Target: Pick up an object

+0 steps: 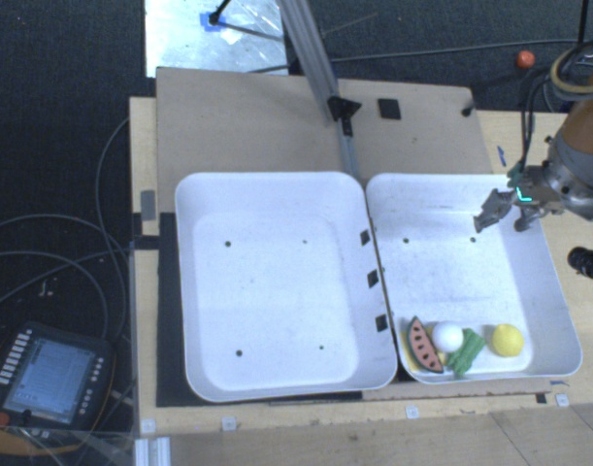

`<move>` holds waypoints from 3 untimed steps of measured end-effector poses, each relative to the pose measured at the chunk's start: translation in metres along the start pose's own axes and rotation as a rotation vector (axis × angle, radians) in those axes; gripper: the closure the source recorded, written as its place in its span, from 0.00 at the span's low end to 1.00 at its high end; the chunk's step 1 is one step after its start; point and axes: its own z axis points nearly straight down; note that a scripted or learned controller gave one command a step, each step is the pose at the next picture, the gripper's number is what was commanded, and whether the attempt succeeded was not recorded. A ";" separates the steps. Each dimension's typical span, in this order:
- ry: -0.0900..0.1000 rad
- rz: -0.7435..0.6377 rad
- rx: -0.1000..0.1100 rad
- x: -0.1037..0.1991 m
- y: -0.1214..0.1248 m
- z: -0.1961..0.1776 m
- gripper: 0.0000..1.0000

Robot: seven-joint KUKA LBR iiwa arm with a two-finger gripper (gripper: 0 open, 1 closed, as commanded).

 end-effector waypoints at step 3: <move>0.001 0.001 0.005 -0.003 -0.005 0.103 0.00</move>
